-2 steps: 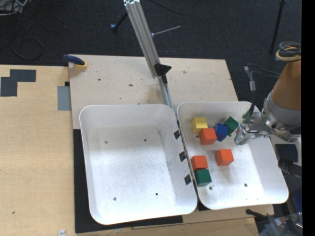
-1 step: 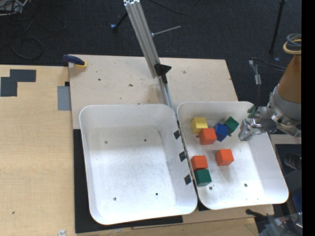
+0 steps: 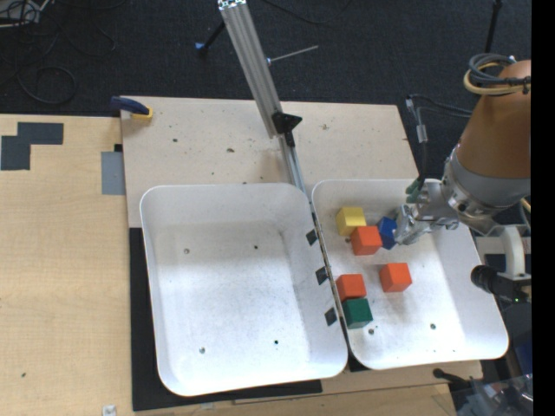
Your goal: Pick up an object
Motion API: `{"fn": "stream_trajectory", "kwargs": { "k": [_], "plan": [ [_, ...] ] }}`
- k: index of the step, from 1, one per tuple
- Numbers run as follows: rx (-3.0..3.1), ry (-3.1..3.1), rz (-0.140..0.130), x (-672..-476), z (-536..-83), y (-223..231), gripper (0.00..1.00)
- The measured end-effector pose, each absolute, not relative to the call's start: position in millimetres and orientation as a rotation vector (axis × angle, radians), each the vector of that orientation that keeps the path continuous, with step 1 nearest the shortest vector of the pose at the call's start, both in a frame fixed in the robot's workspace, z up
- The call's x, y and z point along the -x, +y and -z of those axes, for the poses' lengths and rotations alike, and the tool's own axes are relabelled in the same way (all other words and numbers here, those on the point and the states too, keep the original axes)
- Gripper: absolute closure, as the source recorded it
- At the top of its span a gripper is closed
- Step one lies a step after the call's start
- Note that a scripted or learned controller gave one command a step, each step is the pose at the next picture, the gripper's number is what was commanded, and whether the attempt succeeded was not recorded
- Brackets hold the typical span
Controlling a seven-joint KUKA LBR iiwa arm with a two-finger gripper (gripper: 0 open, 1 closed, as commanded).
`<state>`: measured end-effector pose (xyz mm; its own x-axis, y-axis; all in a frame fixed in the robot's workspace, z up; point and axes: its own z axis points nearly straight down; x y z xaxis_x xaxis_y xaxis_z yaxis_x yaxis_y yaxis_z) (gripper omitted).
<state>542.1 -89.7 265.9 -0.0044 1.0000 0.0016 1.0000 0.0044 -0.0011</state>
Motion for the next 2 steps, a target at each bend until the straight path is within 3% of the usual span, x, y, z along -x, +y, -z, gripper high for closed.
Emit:
{"fn": "stream_trajectory", "kwargs": {
  "k": [2],
  "plan": [
    [2.214, -2.222, -0.004, -555.7, -243, 7, 1.0]
  ]
}}
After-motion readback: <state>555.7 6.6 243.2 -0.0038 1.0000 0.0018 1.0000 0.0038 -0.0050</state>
